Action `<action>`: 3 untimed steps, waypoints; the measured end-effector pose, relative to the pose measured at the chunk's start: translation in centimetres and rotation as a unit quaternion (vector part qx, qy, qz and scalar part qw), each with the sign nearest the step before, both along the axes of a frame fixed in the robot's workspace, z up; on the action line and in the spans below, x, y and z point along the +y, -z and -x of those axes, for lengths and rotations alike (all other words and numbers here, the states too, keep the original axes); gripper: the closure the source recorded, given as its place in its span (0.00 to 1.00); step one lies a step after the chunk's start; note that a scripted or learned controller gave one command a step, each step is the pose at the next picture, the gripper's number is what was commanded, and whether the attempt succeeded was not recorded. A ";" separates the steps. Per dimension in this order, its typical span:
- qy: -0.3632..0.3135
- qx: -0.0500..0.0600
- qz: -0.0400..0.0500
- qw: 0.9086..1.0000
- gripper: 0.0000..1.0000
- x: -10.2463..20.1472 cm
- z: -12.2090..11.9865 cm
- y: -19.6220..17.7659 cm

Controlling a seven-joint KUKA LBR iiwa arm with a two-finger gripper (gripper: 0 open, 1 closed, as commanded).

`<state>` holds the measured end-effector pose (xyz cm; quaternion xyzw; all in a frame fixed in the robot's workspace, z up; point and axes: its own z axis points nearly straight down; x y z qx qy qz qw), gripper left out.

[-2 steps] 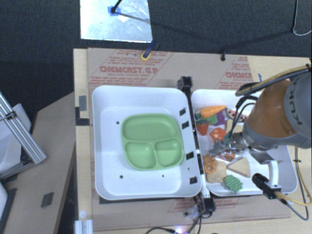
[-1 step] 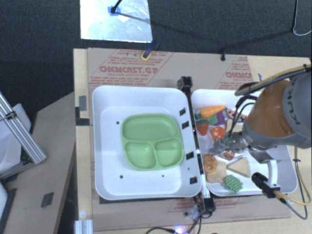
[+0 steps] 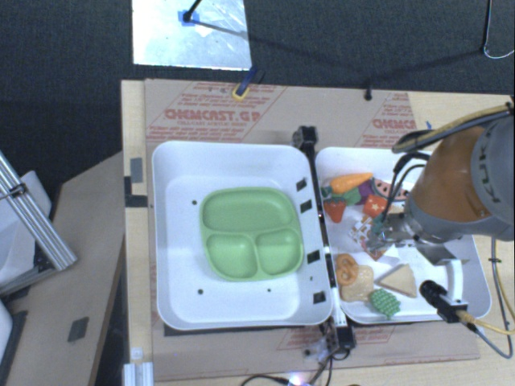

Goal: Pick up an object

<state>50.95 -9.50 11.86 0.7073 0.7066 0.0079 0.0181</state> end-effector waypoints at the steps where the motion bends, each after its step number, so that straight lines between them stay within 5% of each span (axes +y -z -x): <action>1: -0.003 0.015 -0.007 1.000 1.00 -0.1 -1.1 -5.9; 2: -0.003 0.015 -0.007 1.000 1.00 -0.1 -1.3 -10.9; 3: -0.005 0.016 -0.008 1.000 1.00 4.5 -4.5 -11.9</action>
